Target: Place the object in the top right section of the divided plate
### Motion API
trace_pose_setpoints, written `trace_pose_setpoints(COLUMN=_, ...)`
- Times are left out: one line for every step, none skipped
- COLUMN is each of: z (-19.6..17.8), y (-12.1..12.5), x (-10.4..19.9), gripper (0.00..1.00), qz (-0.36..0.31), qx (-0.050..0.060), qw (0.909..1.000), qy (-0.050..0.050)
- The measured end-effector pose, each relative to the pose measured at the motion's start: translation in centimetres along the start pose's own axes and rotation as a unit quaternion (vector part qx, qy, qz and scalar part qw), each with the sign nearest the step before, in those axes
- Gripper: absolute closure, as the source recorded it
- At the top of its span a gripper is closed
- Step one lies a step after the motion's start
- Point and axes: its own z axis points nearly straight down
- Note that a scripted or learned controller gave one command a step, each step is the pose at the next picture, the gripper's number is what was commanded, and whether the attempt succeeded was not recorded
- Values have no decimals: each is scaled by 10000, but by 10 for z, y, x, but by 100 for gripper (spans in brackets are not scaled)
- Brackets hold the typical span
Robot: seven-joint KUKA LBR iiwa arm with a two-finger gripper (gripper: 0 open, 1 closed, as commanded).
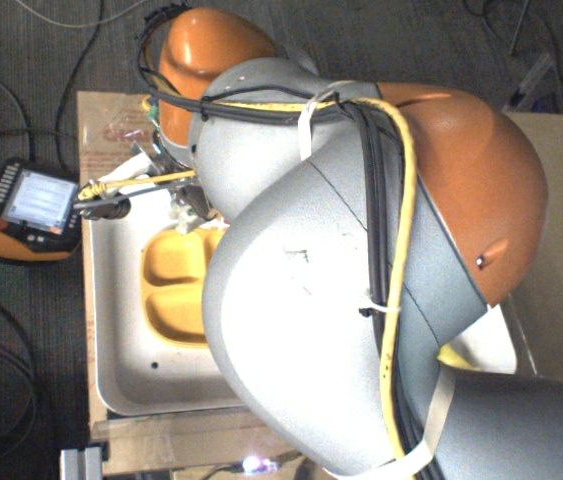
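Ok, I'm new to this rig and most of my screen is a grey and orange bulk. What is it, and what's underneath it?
That bulk is the grey robot arm with orange bands, seen from one fixed camera above the bench; it reaches in from the right. Beneath it sits a shallow white bin holding a yellow divided plastic plate, partly hidden by the arm. The gripper is at the plate's upper edge, but whether it holds anything is unclear. The handheld controller with a lit screen lies on the floor at left.
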Motion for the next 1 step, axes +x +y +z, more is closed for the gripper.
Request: trace_pose_setpoints(z=-7, y=1, x=-1, gripper=100, qz=-9, qx=6, qw=10000, qy=-23)
